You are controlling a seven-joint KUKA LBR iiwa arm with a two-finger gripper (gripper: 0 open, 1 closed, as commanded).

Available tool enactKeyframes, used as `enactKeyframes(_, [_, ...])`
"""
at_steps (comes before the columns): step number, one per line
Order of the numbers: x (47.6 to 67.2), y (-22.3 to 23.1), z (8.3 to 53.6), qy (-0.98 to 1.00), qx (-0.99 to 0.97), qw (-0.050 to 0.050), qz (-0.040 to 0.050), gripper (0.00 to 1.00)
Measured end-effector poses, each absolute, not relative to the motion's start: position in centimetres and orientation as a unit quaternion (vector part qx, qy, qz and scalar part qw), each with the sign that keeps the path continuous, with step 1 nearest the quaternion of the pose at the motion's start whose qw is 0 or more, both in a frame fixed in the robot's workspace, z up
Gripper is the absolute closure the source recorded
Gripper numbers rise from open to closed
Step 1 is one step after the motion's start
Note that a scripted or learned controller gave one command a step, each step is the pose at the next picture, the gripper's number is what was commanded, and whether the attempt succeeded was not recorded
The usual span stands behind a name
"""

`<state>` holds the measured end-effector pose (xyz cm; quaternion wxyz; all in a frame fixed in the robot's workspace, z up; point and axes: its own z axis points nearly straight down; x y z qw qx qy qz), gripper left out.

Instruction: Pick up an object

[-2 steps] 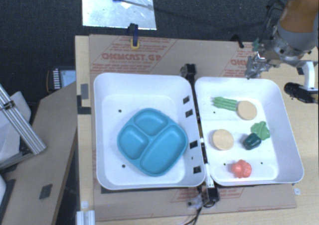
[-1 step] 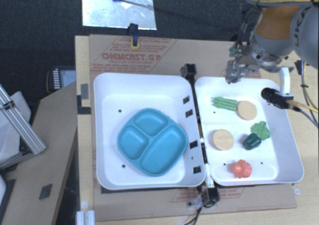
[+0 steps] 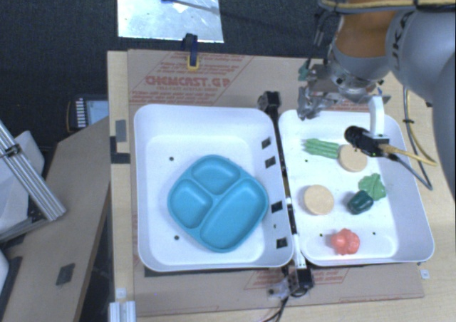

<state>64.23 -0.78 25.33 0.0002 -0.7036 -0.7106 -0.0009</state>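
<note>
The end effector (image 3: 312, 108) hangs over the far left corner of the right bin (image 3: 420, 235); it is blurred and seen from behind, so I cannot tell whether it is apart or together, and nothing is seen held. The candidates lie in that bin: a ridged green stalk (image 3: 320, 147) nearest it, an upper tan disc (image 3: 352, 161) partly hidden at its top edge, a lower tan disc (image 3: 318, 199), a pale green leafy piece (image 3: 372, 185) touching a dark green piece (image 3: 359, 202), and a red lump (image 3: 345, 241) of unclear shape. A blue divided plate (image 3: 217, 201) sits in the left bin (image 3: 153, 171).
</note>
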Motion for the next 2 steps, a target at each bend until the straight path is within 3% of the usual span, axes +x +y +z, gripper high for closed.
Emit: enactKeyframes(2, [63.3,8.1,24.2,-0.710,-0.704,0.000,-0.0009,1.00])
